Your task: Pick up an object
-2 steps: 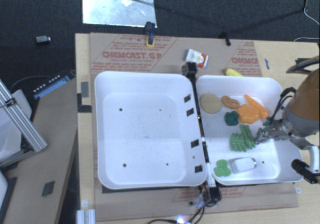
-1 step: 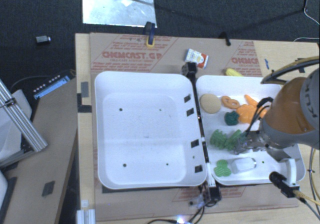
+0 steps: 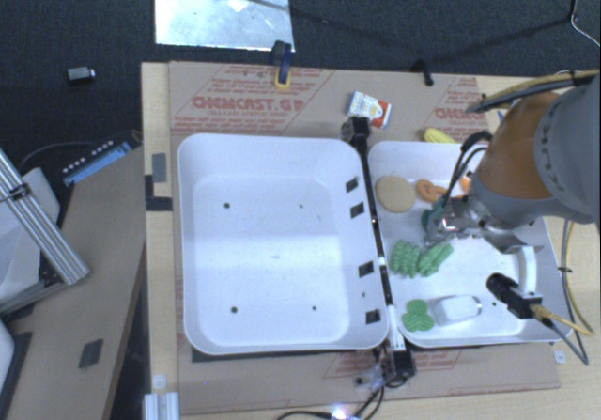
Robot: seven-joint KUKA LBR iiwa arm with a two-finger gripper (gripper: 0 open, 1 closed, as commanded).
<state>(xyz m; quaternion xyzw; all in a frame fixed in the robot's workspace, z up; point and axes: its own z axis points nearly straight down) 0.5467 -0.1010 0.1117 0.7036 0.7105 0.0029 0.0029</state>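
Camera view, inspected: we find the gripper (image 3: 439, 224) low in the right bin (image 3: 540, 329), touching the upper edge of a green ridged object (image 3: 418, 258); whether anything is grasped, we cannot tell. Just beside it lie a tan round piece (image 3: 395, 193) and an orange piece (image 3: 429, 190); a white block (image 3: 457, 308) and a green lump (image 3: 418, 318) sit near the front rim. Open room lies in the left bin (image 3: 192, 221). Red lettering on the cardboard (image 3: 239, 101) is too blurred to read reliably. We note the arm (image 3: 531, 160) reaches in from the right, wrist bent downward.
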